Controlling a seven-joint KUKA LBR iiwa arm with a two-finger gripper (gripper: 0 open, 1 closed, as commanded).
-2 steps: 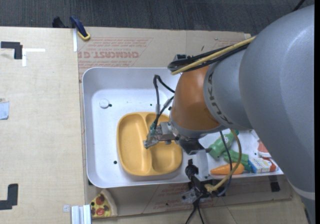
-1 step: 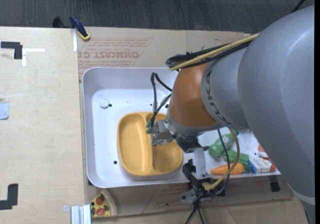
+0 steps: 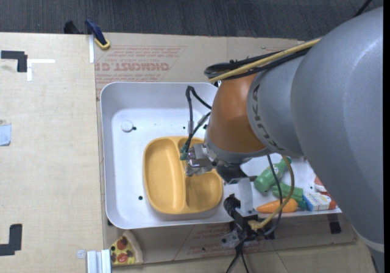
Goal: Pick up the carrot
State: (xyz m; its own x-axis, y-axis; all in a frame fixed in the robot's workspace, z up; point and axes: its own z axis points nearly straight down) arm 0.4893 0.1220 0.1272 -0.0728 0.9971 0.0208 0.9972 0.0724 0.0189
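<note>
The orange carrot [image 3: 278,206] lies near the front edge of the right bin [image 3: 308,212], partly crossed by a dark cable. The arm's orange band [image 3: 234,119] and grey wrist hang over the seam between the two bins. The gripper [image 3: 194,159] shows as a small metal part below the wrist, over the right side of the yellow two-compartment dish [image 3: 166,175] in the left bin [image 3: 122,162]. It is well left of the carrot, with nothing visibly in it.
A green item [image 3: 270,178] lies just behind the carrot, and a small white and blue box [image 3: 317,200] sits to its right. A pizza-slice toy [image 3: 124,250] lies on the cardboard in front of the left bin. The big grey arm hides most of the right bin.
</note>
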